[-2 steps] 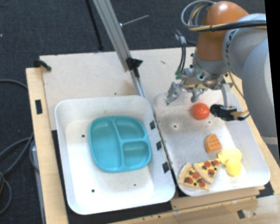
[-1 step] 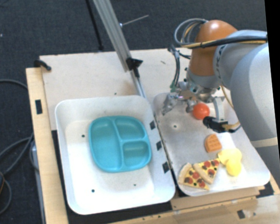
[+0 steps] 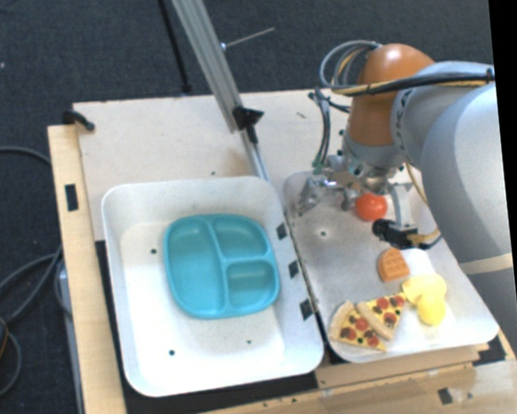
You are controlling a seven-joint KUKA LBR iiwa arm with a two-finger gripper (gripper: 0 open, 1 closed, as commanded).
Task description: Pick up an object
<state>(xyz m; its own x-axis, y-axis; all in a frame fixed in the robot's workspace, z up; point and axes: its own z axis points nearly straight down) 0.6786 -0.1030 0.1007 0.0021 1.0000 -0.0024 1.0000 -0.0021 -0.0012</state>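
Arm: reaching over the right bin (image 3: 337, 267) | Jaws (image 3: 359, 196): cannot tell how far apart | Red tomato (image 3: 370, 206): sitting just beside the jaws | Cracker (image 3: 392, 264), yellow toy (image 3: 427, 298), pizza slices (image 3: 370, 321): lying beyond the tomato, away from the jaws | Blue divided plate (image 3: 220, 264): resting in the left bin (image 3: 132, 214), well apart.

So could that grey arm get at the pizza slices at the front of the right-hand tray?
Probably yes. The pizza slices lie uncovered near the front edge of the right bin, with just the yellow toy beside them. The gripper sits at the bin's far end, with bare floor between.
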